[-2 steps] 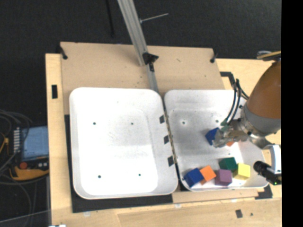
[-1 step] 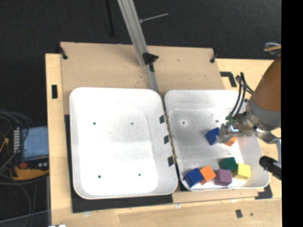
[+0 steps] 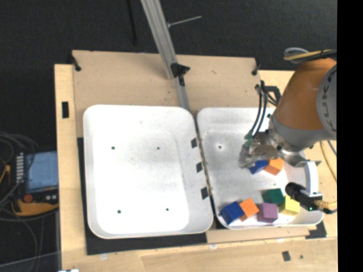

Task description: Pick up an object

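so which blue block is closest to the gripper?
The blue block right under the gripper, beside an orange block. The other blue block sits at the right bin's near edge, by the second orange block.

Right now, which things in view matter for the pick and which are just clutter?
Job: gripper; right bin; blocks in it: blue and orange by the gripper, then blue, orange, purple, green, yellow.

Lying about: left bin; blue device and cables at far left.

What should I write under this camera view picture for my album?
Robot gripper reaching down at blue block and orange block in the right bin.
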Action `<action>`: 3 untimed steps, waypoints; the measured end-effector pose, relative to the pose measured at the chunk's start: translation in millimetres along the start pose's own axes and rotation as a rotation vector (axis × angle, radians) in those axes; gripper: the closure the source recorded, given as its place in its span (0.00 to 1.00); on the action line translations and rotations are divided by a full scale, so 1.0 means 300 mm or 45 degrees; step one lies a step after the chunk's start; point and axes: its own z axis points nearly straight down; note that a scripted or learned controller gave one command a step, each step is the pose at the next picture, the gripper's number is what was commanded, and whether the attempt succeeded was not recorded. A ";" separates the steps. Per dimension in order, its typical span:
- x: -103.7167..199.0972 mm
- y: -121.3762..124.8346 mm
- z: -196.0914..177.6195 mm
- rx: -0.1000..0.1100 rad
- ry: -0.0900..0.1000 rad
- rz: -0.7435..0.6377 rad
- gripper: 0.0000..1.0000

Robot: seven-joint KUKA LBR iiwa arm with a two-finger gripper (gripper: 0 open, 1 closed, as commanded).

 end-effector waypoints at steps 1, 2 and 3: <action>0.195 0.059 0.003 0.000 0.002 -0.002 1.00; 0.402 0.074 -0.016 0.000 0.003 -0.003 1.00; 0.562 0.122 -0.015 0.000 0.002 -0.001 1.00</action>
